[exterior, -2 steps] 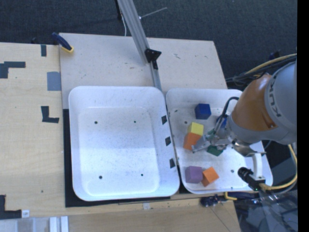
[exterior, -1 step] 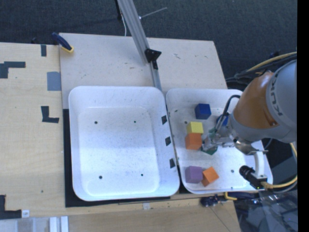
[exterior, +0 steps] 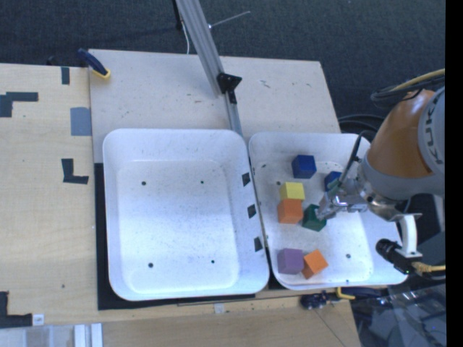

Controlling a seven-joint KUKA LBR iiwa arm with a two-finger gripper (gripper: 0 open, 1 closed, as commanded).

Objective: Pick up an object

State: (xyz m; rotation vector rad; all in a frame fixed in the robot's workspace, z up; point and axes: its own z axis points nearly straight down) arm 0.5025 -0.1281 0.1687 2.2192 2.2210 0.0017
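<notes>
1. Where the arm (exterior: 409, 147) enters from the right, you see its orange band and grey wrist covering the right bin's (exterior: 340, 270) far right corner; part of that rim is hidden from you.
2. You find the tool (exterior: 331, 207) low inside the right bin, small and blurred; whether it stands wide or narrow you cannot tell, and no block is seen gripped in it.
3. You see a green block (exterior: 314, 220) just beside the tool, on its left and touching or nearly so; its upper right edge is covered.
4. You see a second blue piece (exterior: 333, 179) just above the tool, partly hidden by the wrist.
5. Left of the tool lie an orange block (exterior: 290, 211) and a yellow block (exterior: 294, 191), touching; a blue block (exterior: 304, 166) sits farther up.
6. Near the bin's front rim lie a purple block (exterior: 290, 260) and a smaller orange block (exterior: 315, 263), side by side.
7. You see the left bin (exterior: 116, 150) beside it on the desk (exterior: 43, 194).
</notes>
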